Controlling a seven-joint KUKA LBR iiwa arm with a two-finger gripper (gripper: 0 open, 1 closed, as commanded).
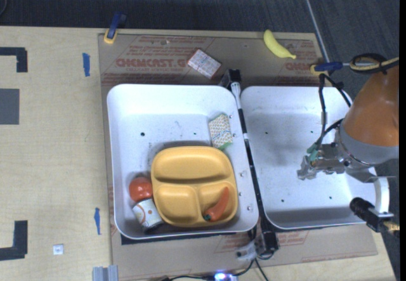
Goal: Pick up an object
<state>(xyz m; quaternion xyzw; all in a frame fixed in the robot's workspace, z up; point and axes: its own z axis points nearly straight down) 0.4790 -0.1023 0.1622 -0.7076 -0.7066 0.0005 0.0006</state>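
The left bin (120,115) holds a yellow divided tray (187,178) with an orange carrot-like piece (217,205) in its lower right compartment. Beside the tray lie a red-orange ball (140,188) and a small white and orange cup (147,213). A patterned packet (220,130) leans near the bin's right wall. My gripper (312,167) hangs low over the right bin (279,115), toward its right side, far from all these objects. A small greenish spot shows at the gripper, too small to identify.
Behind the bins, on the cardboard sheet, lie a yellow banana (278,45) and a small patterned box (203,63). Cables (327,108) run from the arm's orange band (379,115) across the right bin's back corner. Clamps hold the cardboard's corners.
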